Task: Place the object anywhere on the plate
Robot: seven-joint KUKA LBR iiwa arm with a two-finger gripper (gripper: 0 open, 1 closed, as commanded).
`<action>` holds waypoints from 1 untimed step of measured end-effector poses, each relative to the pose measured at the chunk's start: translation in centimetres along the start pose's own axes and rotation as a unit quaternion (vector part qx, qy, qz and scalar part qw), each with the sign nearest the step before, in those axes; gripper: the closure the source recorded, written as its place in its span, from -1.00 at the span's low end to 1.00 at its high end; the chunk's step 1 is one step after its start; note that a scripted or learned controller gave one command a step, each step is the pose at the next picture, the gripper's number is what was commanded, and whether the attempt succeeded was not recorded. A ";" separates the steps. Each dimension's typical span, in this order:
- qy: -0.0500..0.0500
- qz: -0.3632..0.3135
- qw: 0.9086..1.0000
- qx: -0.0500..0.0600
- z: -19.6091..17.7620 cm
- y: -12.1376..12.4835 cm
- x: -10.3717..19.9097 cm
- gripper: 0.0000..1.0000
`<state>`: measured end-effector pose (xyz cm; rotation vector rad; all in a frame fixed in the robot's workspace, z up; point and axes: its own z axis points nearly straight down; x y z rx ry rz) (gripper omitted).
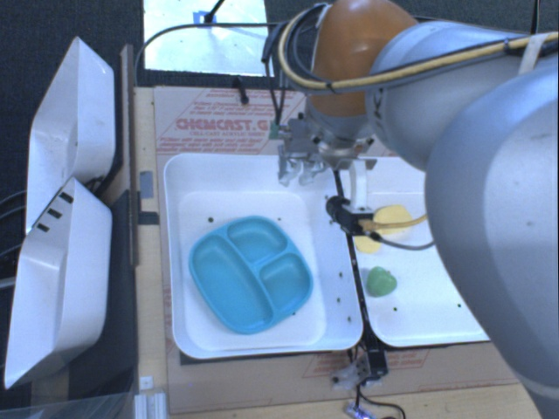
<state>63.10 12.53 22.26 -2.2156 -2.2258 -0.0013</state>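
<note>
A blue divided plate (251, 273) lies in the left white bin (188, 234), with nothing on it. My gripper (298, 175) hangs over the far right part of that bin, above and beyond the plate; I see nothing in it. In the right bin (437, 321) a yellow object (395, 216) lies near the dividing wall, partly hidden by the robot's own hardware. A small green object (381, 281) lies a little nearer the front.
The big grey arm covers most of the right bin and the view's right side. Two white bins (65, 234) are stacked at a slant on the left of the bench. A cardboard sheet (218, 120) lies behind the bins.
</note>
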 end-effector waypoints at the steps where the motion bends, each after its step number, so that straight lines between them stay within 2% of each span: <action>1: -0.001 0.002 1.000 0.000 -0.1 0.0 -0.3 -1.00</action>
